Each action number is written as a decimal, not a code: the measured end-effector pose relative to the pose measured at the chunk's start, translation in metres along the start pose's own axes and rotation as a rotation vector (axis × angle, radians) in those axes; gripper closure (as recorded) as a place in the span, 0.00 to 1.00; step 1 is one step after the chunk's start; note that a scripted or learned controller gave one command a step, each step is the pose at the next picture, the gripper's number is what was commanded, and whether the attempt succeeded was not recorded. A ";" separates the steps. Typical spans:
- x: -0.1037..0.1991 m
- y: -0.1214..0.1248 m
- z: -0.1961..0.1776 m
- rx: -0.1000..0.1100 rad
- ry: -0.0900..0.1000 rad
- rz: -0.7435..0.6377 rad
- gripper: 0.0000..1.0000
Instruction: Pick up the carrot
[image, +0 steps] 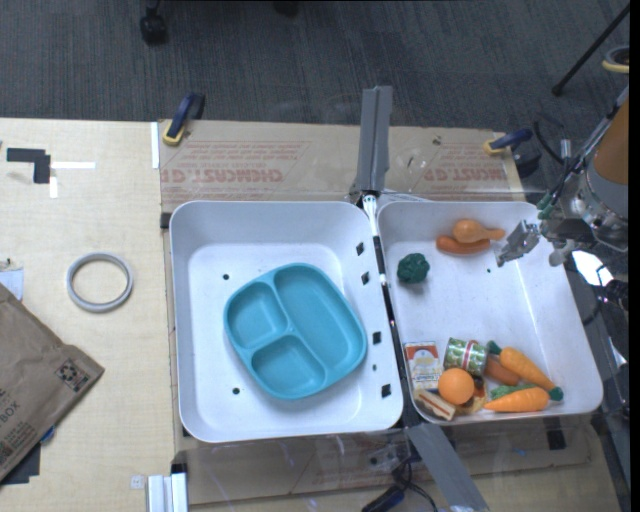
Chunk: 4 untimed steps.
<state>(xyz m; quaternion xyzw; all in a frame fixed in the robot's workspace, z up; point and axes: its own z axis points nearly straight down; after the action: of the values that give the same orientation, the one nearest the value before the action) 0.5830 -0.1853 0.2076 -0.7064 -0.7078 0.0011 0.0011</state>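
The bench carries two white bins side by side. The left bin holds a blue divided plate near its middle. The right bin holds the food items, and the arm reaches in over its far right corner, mostly cut off by the picture's edge. The gripper hangs just inside that corner, close to a chicken drumstick lying along the far edge; whether its fingers are apart or together cannot be told at this size, and nothing is seen between them.

A broccoli floret sits near the bin's left wall. The rest is crowded into the near edge: two carrots, one angled toward the near right corner and another lying beneath it along the edge, with an orange, a green can and a small red-and-white packet just beside them.

The likely trouble is that crowding. The carrots touch each other and press against the can and orange, so closing fingers may catch a neighbour or push the carrot against the bin wall and let it slip. The gripper is also well apart from them, nearer the drumstick, which is similar in colour.

Something flat lies under the orange, too hidden to name.
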 end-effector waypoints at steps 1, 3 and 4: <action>-0.018 -0.059 0.066 0.000 0.000 0.185 0.00; 0.002 -0.102 0.113 -0.013 -0.003 0.144 0.00; 0.002 -0.102 0.114 -0.012 -0.003 0.009 0.00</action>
<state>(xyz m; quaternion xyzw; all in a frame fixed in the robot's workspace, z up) 0.4807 -0.1832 0.0943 -0.7097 -0.7045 -0.0021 -0.0046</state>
